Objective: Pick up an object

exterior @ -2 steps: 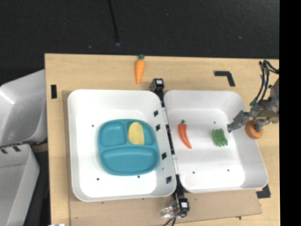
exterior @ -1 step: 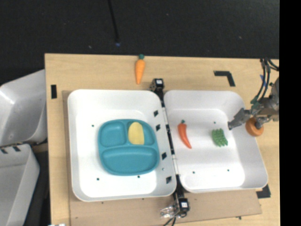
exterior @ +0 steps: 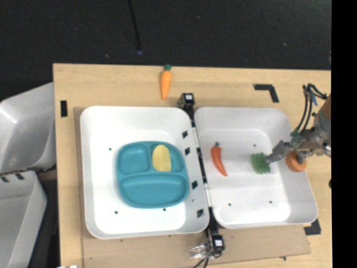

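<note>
on the wooden bench (exterior: 111, 82) our gripper (exterior: 273, 156), its opening unclear to us, touches the green piece (exterior: 260, 163) in the right bin (exterior: 245, 216) and may only push it away.

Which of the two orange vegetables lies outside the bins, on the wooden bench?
The carrot with the green top, on the bench above the left bin. The orange-red pepper lies inside the right bin.

Pale wooden bench (exterior: 122, 85) on a black floor (exterior: 167, 21) (white furniture (exterior: 25, 133) at left), evenly lit.
</note>
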`<state>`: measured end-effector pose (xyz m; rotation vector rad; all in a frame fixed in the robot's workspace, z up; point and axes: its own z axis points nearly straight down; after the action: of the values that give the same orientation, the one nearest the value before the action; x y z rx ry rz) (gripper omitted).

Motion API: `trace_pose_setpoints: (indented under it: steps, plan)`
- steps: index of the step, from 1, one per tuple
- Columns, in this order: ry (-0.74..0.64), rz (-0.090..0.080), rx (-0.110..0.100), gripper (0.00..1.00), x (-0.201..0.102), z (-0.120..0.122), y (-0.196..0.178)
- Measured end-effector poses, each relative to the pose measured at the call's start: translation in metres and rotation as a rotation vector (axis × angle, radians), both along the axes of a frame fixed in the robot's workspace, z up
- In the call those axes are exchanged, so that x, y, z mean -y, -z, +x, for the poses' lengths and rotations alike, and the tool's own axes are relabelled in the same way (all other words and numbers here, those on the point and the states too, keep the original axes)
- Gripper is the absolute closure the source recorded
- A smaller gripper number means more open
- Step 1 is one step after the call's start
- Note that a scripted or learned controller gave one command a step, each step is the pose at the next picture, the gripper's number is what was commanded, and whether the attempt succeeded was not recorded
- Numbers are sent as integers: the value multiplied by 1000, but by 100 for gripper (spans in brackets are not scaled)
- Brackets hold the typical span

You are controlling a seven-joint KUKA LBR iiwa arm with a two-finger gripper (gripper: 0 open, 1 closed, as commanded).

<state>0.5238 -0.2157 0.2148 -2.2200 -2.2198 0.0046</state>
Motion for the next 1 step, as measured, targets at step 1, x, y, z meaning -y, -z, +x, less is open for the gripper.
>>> trace_pose_setpoints:
  steps: [1]
  plan:
    - [0,0,1,0,-1,2,43]
